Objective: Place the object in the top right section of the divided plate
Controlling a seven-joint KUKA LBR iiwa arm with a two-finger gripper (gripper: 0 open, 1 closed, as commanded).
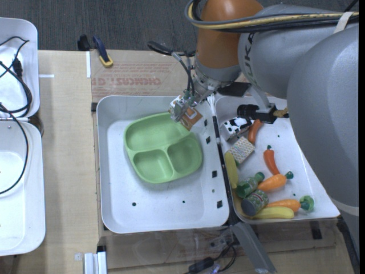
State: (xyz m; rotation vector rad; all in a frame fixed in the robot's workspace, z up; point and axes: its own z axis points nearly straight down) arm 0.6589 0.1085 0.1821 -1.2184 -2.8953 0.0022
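Reaching arm: the grey KUKA arm (296,56) comes in from 3 o'clock, its orange band (228,24) above the wrist.
Fingers: the gripper (185,112) hangs over the plate's edge at 1 o'clock; the fingers are clenched on a small brown and white object (189,116).
Object: it is held between the fingers, just above the rim of the plate's far right corner, not resting in a section.
Divided plate: the green divided plate (162,147) lies tilted in the left bin (114,204), with one large section at 11 o'clock and two smaller ones toward 5 o'clock.
Right bin: the right bin (308,176) holds a black and white cow toy (236,126), a beige sponge block (242,149), a red chili (254,131), an orange pepper (271,160), two carrots (272,182), a yellow banana (275,212) and a corn piece (230,169).
Worktop: the worktop (63,124) carries both bins; a cardboard sheet (140,76) lies at 12 o'clock behind them.
Far left: a white basin (17,198) with black cables (14,84) stands at 9 o'clock.
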